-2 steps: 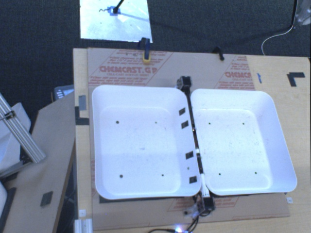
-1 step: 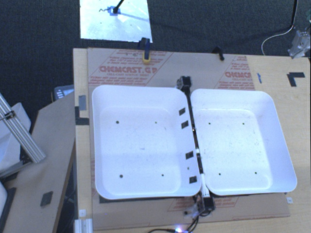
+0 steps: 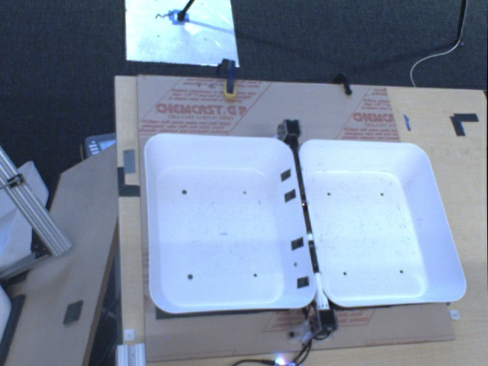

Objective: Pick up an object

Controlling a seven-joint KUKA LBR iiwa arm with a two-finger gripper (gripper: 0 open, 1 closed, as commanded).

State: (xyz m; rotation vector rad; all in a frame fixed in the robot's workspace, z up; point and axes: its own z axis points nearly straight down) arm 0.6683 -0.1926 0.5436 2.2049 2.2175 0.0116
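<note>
Two shallow white bins lie side by side on the bench. The left bin (image 3: 221,235) has a plain white floor marked by several small dark dots. The right bin (image 3: 374,227) looks the same, with faint specks and a few dark dots on its floor. Black clips (image 3: 290,197) run down the seam where the two bins meet.
A brown sheet with red print (image 3: 198,107) lies under the bins on the wooden bench (image 3: 457,151). A small blue and yellow clamp (image 3: 228,78) stands at its far edge. A shiny metal plate (image 3: 179,21) lies on the dark carpet beyond. An aluminium rail (image 3: 30,212) leans at the left.
</note>
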